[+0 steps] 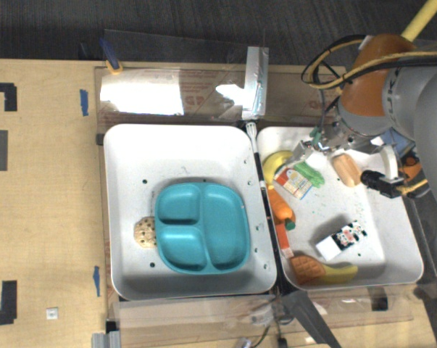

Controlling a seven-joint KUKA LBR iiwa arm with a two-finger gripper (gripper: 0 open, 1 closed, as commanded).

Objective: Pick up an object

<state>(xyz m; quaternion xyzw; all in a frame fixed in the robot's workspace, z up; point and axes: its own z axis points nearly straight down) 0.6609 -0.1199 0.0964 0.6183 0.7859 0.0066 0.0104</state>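
I am looking down on a wooden bench (pixel 37 194) carrying two white bins. A teal divided plate (pixel 201 225) is sitting in the left bin (pixel 178 147), a cookie (pixel 145 232) touching its left edge. A clear plastic sheet (pixel 178 93) is lying above it, and blue tape (pixel 83 101) is showing upper left.

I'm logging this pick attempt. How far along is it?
Done: the arm has reached into the right bin. In hand: the gripper sits low beside the banana and a small packet; nothing visibly lifted. Left: securing an object and raising it.
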